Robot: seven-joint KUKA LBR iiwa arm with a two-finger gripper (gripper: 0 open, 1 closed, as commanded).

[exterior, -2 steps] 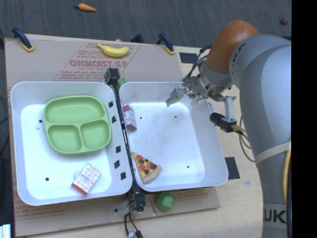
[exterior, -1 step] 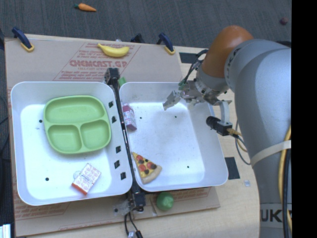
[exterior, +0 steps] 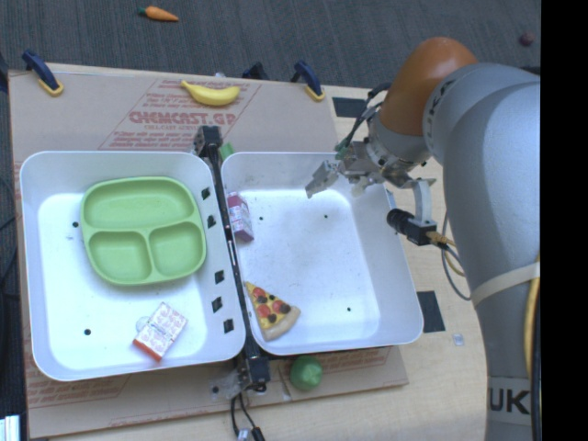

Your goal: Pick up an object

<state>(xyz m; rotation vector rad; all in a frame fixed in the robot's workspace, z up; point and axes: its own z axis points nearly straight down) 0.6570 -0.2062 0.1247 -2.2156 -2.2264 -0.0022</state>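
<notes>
My gripper (exterior: 322,178) hangs over the far edge of the right bin (exterior: 386,283), above its back wall. A dark red packet (exterior: 240,217) lies against that bin's left wall, well to the gripper's left. In the bin's near left corner rests a toy pizza slice (exterior: 272,310). The left bin (exterior: 37,274) holds a green divided plate (exterior: 143,228) and a small red and white box (exterior: 160,330).
A toy banana (exterior: 211,92) lies on the cardboard behind the bins. A green ball (exterior: 306,372) sits on the bench in front of the right bin. An orange carrot (exterior: 158,13) lies on the floor far back. Blue clamps (exterior: 310,79) grip the board's far edge.
</notes>
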